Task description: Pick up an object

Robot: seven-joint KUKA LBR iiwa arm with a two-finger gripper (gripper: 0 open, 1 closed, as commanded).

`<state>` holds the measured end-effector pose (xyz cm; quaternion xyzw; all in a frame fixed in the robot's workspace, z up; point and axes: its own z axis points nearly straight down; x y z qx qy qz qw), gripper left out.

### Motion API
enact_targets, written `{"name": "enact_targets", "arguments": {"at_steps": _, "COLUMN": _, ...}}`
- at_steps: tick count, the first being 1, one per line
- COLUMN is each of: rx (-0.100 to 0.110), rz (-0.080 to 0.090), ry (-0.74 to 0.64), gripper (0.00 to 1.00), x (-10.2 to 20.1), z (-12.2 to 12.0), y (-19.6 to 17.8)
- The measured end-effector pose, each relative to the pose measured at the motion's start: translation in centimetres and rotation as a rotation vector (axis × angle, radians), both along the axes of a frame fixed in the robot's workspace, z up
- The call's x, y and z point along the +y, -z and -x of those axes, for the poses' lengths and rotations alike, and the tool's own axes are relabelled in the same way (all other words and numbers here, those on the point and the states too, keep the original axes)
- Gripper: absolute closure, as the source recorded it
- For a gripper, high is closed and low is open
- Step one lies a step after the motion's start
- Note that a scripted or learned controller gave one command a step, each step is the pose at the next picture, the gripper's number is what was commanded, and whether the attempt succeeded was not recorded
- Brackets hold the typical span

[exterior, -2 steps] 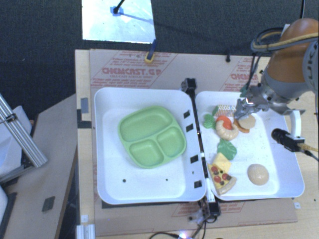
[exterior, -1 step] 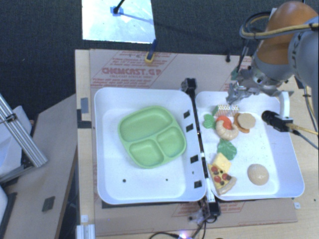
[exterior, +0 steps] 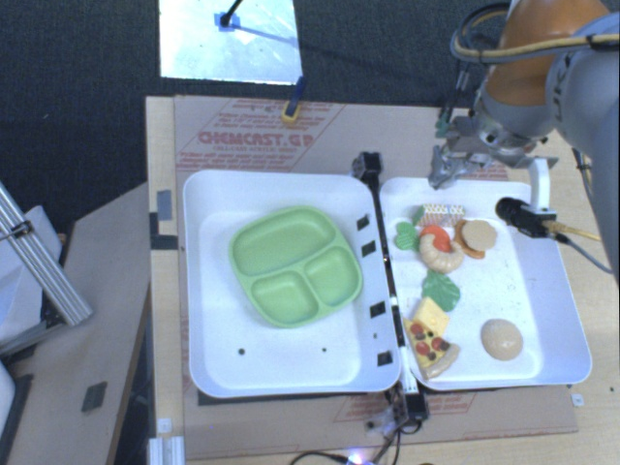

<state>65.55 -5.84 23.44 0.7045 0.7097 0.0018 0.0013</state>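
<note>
Several light, stiff toy foods crowd the right bin's (exterior: 552, 289) left edge; the lone bread roll (exterior: 502, 338) suits the end effector (exterior: 451, 170), whose grip I cannot tell.

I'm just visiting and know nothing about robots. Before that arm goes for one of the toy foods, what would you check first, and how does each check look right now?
1. Gripper above the right bin: ok, it hangs over the far rim.
2. Gripper free of any item: ok, nothing shows between its fingers.
3. Targets within the bin: ok, pizza slice, round bun, shrimp and green leaf lie there.
4. Easy isolated target: ok, the round bun sits apart.
5. Crowding: not ok, the shrimp's cluster is tightly packed.
6. Green tray out of the way: ok, it sits in the left bin.
</note>
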Motion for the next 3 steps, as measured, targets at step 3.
{"name": "enact_targets", "arguments": {"at_steps": 3, "rx": 0.003, "rz": 0.002, "ry": 0.006, "gripper": 1.0, "x": -0.3, "z": 1.2, "y": 1.0}}
